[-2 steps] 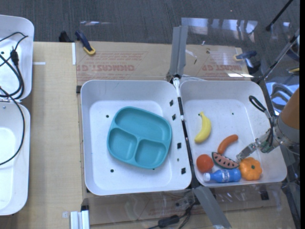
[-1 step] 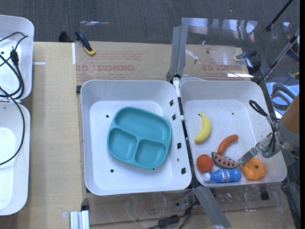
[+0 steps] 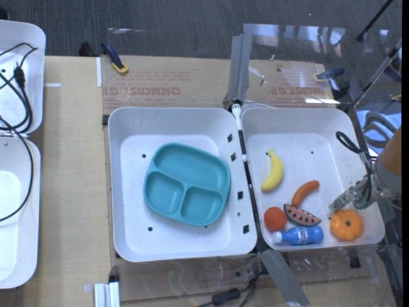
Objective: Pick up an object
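The right bin (image 3: pixel 300 123) holds a yellow banana (image 3: pixel 273 171), an orange sausage-shaped toy (image 3: pixel 305 192), a red tomato (image 3: pixel 275 218), a watermelon slice (image 3: pixel 301 216), a blue bottle (image 3: pixel 300 236) lying on its side and an orange pumpkin (image 3: pixel 346 225). My gripper (image 3: pixel 339 203) reaches in from the right edge. Its tip hangs just above and left of the pumpkin, to the right of the sausage-shaped toy. I see nothing held in it.
The left bin (image 3: pixel 128 171) contains a teal divided plate (image 3: pixel 186 184). A ridge with black clips (image 3: pixel 241 171) separates the two bins. Cardboard (image 3: pixel 166 85) lies behind the bins, and cables (image 3: pixel 16 101) lie on white trays at the far left.
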